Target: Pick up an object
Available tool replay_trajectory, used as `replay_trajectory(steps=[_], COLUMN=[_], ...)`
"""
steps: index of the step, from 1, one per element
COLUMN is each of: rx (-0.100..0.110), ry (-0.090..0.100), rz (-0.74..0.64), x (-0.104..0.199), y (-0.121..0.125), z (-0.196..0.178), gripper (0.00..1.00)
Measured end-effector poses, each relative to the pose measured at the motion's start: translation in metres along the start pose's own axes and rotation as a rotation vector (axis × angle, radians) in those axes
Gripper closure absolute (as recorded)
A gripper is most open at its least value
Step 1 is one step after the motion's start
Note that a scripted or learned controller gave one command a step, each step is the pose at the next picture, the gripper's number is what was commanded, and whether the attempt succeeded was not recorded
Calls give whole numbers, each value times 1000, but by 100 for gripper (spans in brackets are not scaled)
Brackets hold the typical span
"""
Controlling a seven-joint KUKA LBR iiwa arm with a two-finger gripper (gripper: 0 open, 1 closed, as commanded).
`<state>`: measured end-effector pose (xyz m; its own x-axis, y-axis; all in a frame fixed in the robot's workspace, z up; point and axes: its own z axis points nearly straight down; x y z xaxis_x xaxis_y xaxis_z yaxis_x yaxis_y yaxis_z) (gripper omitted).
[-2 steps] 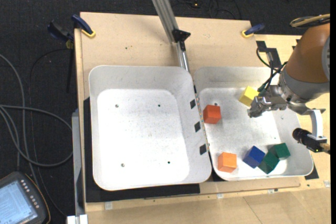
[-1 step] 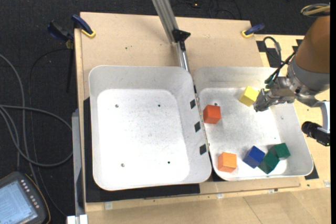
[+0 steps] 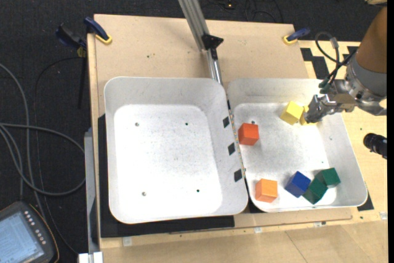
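A small yellow cube (image 3: 293, 113), tilted, sits near the right bin's (image 3: 345, 151) far edge. The arm reaches in from the right, its claw (image 3: 313, 113) low just beside the cube; its grip state cannot be told.

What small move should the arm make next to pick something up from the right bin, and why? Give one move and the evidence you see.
Probably shift the claw slightly left over the yellow block and lower it. The claw sits just beside that block near the upper wall of the right white bin, so it seems the nearest target; the other blocks lie farther away.
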<state>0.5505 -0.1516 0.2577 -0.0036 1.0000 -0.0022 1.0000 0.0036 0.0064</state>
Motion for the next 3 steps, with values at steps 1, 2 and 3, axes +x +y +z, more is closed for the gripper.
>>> replay_trajectory(steps=[1,2,3], rx=[7,6,8], ry=[4,4,3], rz=[-5,-5,-4], x=[60,119,166], y=[2,15,17], z=[11,18,28], gripper=[100,100,100])
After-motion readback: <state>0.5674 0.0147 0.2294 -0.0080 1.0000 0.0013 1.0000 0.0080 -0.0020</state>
